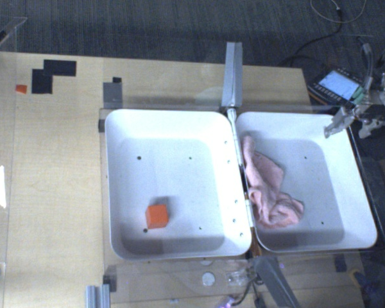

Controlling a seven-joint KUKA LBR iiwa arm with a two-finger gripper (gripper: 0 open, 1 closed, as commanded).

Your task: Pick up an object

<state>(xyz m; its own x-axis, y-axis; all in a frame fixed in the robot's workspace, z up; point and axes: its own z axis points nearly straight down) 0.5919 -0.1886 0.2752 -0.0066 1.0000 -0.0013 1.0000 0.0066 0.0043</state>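
While the hand (351,122) hovers over the right bin's (346,239) far right corner, its state beyond telling, you pick a target: the pink cloth (269,188) against that bin's left wall. Descend onto its bunched middle.

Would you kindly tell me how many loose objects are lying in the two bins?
2. An orange block lies in the left bin, near its front. A pink cloth lies crumpled along the right bin's left wall; it may hide something.

Robotics lab: bench (51,172), twin bins (115,172), cables (337,8).
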